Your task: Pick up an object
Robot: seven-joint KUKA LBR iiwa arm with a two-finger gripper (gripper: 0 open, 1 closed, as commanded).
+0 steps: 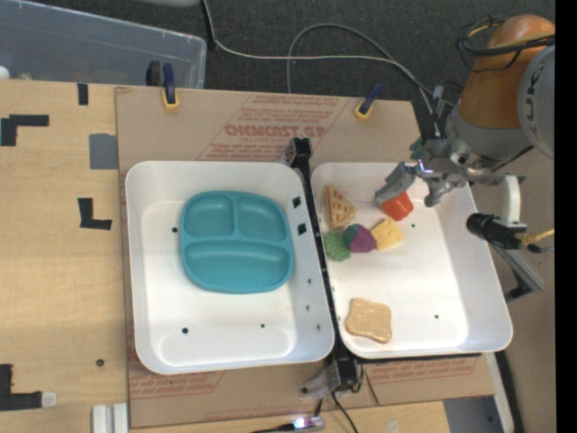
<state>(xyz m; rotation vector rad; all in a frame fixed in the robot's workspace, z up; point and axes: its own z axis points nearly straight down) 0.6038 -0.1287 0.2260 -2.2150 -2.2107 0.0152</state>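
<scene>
**A:** Where is the gripper (416, 190)?

**B:** Upper right of the frame, over the right bin (469, 318). Its two fingers stand apart, holding nothing.

**A:** And the nearest object?

**B:** A small red-orange piece (398, 207) lies directly beneath the spread fingers, slightly toward the frame's lower left. A yellow piece (388, 234) sits just below it; a waffle piece (339, 207) lies to the left.
</scene>
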